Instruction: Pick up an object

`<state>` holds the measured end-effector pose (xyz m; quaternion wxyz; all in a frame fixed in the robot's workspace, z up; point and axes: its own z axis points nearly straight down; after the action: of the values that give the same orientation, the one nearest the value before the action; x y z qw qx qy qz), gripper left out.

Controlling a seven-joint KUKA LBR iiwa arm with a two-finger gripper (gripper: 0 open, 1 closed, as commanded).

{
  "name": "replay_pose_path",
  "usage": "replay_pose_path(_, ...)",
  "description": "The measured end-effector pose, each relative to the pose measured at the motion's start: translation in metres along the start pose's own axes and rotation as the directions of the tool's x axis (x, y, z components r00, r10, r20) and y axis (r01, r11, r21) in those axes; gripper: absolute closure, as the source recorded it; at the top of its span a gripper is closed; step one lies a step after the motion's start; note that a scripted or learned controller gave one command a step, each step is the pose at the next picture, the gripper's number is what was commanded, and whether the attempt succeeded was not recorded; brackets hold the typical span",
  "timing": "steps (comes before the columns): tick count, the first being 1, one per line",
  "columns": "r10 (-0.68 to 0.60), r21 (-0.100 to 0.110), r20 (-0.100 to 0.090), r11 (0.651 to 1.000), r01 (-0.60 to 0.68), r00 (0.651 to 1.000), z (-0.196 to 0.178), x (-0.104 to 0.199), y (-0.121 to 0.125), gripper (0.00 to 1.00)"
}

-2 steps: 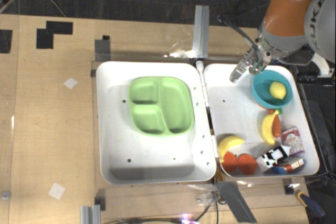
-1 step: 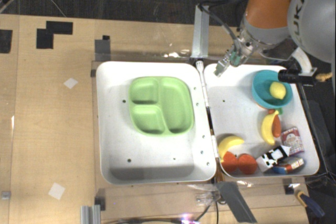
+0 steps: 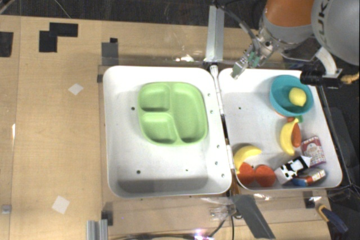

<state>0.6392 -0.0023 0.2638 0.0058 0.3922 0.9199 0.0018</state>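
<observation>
The jaws (image 3: 241,69) are hovering at the right bin's (image 3: 253,121) far corner, gap unreadable, toys crowding its near edge, so nothing is being lifted

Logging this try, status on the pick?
Pincer above right bin's far-left corner, holding nothing. Toys clustered along near and right sides, untouched. Nothing in the way.
</observation>
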Motion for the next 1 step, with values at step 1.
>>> replay_pose_path(1, -0.009, -0.003, 0.005, 1.0, 0.009, 1.0, -0.0114, -0.0001, 0.0021, 1.0)
